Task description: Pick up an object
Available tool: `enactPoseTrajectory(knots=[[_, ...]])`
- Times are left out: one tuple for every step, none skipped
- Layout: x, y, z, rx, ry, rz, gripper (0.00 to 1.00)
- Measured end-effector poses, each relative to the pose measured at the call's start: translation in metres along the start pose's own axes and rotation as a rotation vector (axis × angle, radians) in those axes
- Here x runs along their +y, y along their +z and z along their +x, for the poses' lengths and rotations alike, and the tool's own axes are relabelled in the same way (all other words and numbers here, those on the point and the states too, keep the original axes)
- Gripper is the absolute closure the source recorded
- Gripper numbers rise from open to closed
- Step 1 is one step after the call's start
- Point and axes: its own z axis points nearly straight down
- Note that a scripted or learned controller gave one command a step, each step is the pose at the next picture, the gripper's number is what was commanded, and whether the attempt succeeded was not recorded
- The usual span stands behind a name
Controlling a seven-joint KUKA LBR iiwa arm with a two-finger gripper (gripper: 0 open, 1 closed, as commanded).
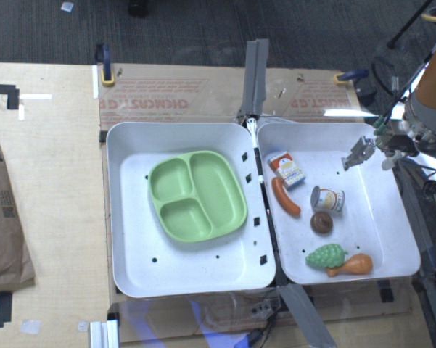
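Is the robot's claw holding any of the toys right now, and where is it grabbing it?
No. The gripper hangs above the right bin, with nothing between its fingers.

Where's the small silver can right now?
The small silver can lies in the right-hand white bin, near its middle, just above the brown round piece and right of the red sausage.

- Two white bins [130, 267], side by side mid-frame.
- One green plate [197, 194], left bin.
- One carton [286, 170], one sausage [286, 197], one can [328, 199], one brown ball [321, 222], one green bunch [326, 255], one carrot [354, 264], right bin.
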Motion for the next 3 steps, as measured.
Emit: enactPoseTrajectory(knots=[[-0.027, 0.062, 0.051, 0.000, -0.036, -0.001, 0.00], [-0.023, 0.136, 0.039, -0.001, -0.150, -0.002, 0.00], [-0.052, 0.136, 0.048, 0.000, -0.240, -0.002, 0.00]])
